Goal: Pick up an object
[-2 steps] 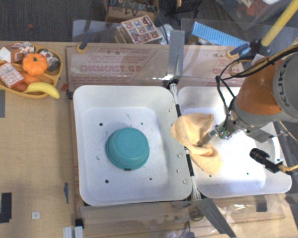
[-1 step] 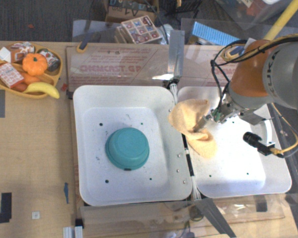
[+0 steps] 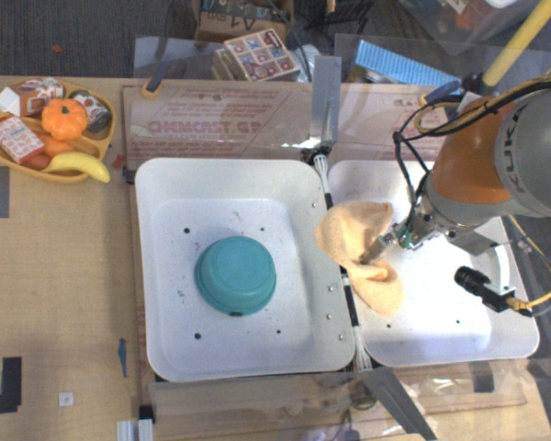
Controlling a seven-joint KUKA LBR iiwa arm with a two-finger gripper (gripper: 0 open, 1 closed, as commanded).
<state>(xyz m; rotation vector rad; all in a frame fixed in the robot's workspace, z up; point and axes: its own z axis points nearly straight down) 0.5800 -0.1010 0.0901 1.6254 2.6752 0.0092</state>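
Note:
A pale yellow cloth [image 3: 358, 251] lies crumpled along the left side of the right bin [image 3: 459, 338], its edge lapping over the rim between the bins. My gripper [image 3: 378, 249] reaches down from the right onto the middle of the cloth, with its tips pressed into the fabric. A teal bowl [image 3: 236, 275] sits upside down in the middle of the left bin [image 3: 165, 209], well away from the gripper.
A yellow dish with toy fruit, an orange pumpkin and a banana [image 3: 50, 136] stands at the bench's far left. Boxes and a blue pad [image 3: 399, 65] lie beyond the bins at the back.

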